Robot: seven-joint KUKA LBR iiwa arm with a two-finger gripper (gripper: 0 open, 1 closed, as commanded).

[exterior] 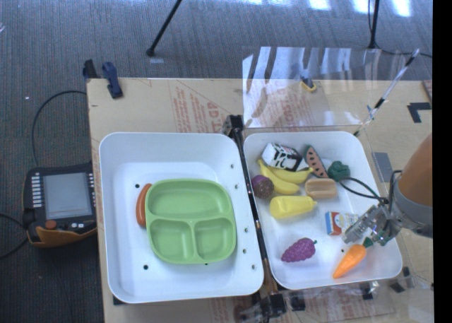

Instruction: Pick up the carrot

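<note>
One carrot (350, 261) lies in the lower right bin (321, 280). Just above it sits the end effector (372, 231); I cannot tell its grip. Lifting is not done.

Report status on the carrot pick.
Gripper low over right bin, at carrot's green top. Carrot lying on bin floor, not lifted. Nothing in the way.

Green divided plate (191, 224) and hot dog (143, 205) in left bin (120, 166)
</note>
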